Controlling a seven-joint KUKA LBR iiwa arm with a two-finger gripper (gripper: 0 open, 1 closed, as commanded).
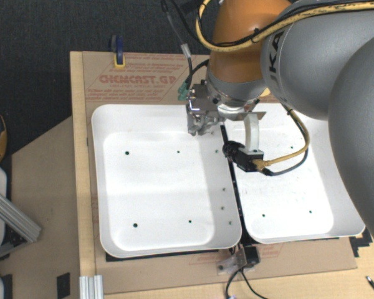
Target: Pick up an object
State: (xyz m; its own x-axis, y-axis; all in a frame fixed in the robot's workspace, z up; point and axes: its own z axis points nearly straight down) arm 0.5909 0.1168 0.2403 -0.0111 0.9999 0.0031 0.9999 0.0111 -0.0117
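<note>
- The gripper (199, 127) hangs at about 12 o'clock in the view, its metal tip over the far right corner of the left bin (112, 167), just beside the seam between the two bins. From this angle I cannot tell whether it is wide or narrow, and nothing can be seen clamped in it.
- A small green piece (182, 92) sits at the gripper's 10 o'clock, touching its body. I cannot tell whether it is a loose object or part of the tool, so I cannot tell where the task's object is or how it looks.
- A black cable (252, 161) with a yellow end loops at the gripper's 4 o'clock, over the right bin (299, 223).
- The orange band (243, 17) rises at 1 o'clock from the gripper, and the grey arm (336, 61) covers the view's 2 to 3 o'clock.
- Small dark dots mark both white bin floors.
- The bins rest on a brown board (143, 73) with red print, and a blue clamp (118, 50) sits at its 11 o'clock edge.
</note>
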